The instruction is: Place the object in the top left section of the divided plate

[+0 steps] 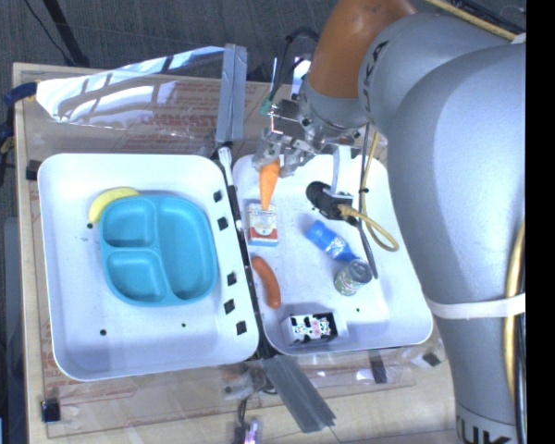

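Note:
A blue divided plate (pixel 159 248) lies in the left bin (pixel 74 340), all of its sections bare. An orange carrot (pixel 268 185) hangs point-down over the back left of the right bin (pixel 398 313). Its upper end sits between the fingers of my gripper (pixel 276 155), which is shut on it. The carrot is to the right of the plate, across the wall between the two bins.
A yellow banana (pixel 111 199) lies against the plate's far left rim. In the right bin are a small red and white box (pixel 264 225) just below the carrot, a sausage (pixel 266 281), a blue bottle (pixel 326 239), a can (pixel 351 277) and a black-and-white carton (pixel 312 326).

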Motion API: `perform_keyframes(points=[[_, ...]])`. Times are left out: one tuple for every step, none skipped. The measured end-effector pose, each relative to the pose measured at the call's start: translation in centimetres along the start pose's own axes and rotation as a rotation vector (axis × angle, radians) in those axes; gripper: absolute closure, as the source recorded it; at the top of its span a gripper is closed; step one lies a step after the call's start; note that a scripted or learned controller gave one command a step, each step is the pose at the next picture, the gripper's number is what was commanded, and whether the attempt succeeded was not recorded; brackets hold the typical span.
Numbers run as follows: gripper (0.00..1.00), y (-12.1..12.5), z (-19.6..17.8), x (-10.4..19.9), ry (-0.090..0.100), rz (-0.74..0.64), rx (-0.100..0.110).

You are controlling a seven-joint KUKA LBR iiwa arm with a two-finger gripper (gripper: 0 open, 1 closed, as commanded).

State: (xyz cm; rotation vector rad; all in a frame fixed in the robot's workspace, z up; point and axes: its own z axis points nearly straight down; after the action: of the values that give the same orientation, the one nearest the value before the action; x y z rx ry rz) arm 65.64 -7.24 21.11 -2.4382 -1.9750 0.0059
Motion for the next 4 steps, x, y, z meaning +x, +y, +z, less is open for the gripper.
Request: perform_keyframes(points=[[1.00, -6.4, -3.6, 7.6, -0.001, -0.195, -0.001], [1.00, -14.2, -0.5, 15.0, -0.002, -0.408, 0.000], [1.00, -13.1, 1.0, 16.6, -0.002, -0.565, -0.003], [1.00, -16.7, -0.5, 12.9, -0.002, -0.797, -0.002]])
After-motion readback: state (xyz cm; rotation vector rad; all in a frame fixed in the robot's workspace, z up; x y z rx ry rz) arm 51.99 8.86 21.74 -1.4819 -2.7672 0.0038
